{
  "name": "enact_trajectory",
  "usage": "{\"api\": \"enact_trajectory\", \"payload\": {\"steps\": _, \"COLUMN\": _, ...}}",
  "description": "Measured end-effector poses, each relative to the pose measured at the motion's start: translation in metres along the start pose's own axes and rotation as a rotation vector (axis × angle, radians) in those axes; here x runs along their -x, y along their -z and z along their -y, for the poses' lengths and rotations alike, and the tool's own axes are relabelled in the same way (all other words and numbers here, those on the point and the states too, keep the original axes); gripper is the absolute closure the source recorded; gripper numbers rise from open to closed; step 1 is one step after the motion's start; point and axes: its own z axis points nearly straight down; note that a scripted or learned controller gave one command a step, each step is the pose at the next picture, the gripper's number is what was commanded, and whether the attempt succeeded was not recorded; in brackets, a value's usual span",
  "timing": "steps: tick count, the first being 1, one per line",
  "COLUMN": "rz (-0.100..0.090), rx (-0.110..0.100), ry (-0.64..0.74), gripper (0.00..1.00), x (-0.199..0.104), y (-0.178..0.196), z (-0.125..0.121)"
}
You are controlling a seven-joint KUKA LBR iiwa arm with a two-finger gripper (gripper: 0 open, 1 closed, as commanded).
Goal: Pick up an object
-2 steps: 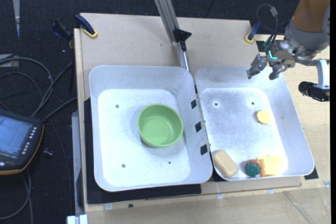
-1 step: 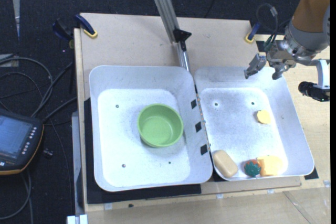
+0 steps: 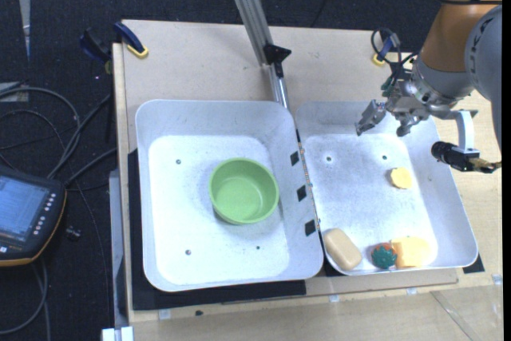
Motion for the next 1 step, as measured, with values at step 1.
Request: {"api": "enact_trajectory", "payload": {"steps": 1, "rz": 0.001, "rx": 0.001, "ry": -0.001, "gripper": 0.00, "x": 0.0029, "y": -0.0433, "z": 0.0024}}
